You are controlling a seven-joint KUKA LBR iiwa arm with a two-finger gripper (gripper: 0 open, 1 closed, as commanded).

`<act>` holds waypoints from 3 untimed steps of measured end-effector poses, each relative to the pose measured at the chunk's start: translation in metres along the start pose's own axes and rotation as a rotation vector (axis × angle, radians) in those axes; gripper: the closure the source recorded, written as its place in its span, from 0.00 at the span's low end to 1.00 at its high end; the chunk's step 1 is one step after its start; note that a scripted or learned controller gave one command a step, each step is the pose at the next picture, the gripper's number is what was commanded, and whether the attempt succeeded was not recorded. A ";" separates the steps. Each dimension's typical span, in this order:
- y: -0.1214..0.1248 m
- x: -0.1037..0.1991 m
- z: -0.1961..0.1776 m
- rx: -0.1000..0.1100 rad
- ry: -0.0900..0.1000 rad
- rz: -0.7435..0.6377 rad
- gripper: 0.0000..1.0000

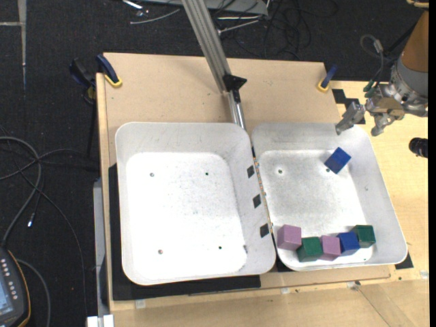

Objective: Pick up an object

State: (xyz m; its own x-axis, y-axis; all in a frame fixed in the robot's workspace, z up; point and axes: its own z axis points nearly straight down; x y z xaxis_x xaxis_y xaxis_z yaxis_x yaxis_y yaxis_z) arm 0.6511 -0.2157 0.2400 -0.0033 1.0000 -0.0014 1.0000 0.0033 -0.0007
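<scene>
The left bin [184, 199] lies at 9 o'clock on the bench [170, 87], its white floor speckled with dark dust. Touching it along the middle seam, the right bin [320, 196] sits at 3 o'clock and holds 6 blocks. Along its 6 o'clock rim runs a row of 5, close together: a purple block [289, 236], a dark green block [310, 248], a second purple block [331, 245], a blue block [349, 241] and a green block [366, 234]. Well apart from them, toward 1 o'clock in that bin, a lone blue cube [338, 160] rests tilted on the floor. Above the bin's 1 o'clock corner hangs the gripper [362, 122], its 2 fingers spread apart with nothing between them.
</scene>
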 end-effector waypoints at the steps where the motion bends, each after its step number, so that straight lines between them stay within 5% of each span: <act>1: -0.005 0.002 0.124 -0.007 -0.001 0.003 0.00; 2: -0.005 0.002 0.117 -0.004 -0.001 0.003 1.00; 3: 0.017 0.098 0.042 -0.009 0.004 -0.007 1.00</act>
State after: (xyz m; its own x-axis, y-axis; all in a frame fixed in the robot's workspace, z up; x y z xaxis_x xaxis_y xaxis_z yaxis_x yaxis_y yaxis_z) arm 0.6682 -0.1174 0.1974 -0.0101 0.9999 0.0024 0.9999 0.0101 0.0078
